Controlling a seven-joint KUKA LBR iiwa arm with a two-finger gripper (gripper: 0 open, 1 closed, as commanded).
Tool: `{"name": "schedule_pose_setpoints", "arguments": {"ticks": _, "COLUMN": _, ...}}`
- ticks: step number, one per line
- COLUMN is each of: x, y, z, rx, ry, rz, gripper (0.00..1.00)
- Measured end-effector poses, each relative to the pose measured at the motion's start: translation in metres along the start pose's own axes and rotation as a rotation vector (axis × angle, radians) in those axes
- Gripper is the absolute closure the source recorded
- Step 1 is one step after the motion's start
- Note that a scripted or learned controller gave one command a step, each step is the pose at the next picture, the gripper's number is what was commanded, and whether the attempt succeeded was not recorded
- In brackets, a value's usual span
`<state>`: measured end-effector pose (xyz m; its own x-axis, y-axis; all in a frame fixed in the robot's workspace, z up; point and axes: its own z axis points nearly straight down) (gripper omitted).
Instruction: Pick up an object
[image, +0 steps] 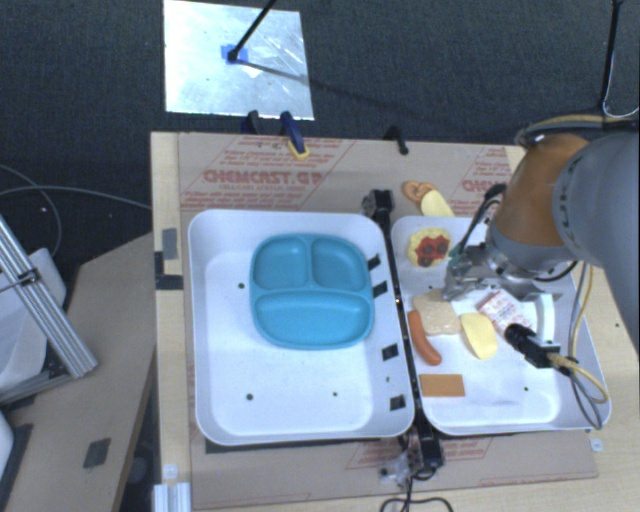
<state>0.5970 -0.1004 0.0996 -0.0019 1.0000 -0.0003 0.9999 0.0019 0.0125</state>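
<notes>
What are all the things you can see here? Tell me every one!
Divided plate: one, blue, in the left bin.
White bins: two, side by side on the bench.
Pizza slice: one, red and yellow, right bin's far end.
Sausage: one, orange-red, right bin's left edge.
Cracker: one, orange, right bin's near part.
Bread piece: one, beige, beside the sausage.
Yellow food piece: one, middle of right bin.
Gripper: one, grey, over the right bin.

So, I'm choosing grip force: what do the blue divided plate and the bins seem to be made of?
The blue divided plate looks like moulded plastic, matte to faintly glossy: uniform colour, rounded compartment ridges. The left bin and right bin look like thin white plastic, smooth, with rounded corners and soft sheen; painted metal can't be ruled out.
</notes>
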Motion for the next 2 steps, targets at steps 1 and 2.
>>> {"name": "schedule_pose_setpoints", "arguments": {"ticks": 1, "x": 0.152, "y": 0.007, "z": -0.09, "rx": 0.003, "ry": 0.004, "rz": -0.013, "gripper": 1.0}}
{"name": "schedule_pose_setpoints", "arguments": {"ticks": 2, "x": 0.183, "y": -0.006, "z": -0.238, "rx": -0.006, "ry": 0.005, "rz": -0.008, "gripper": 1.0}}
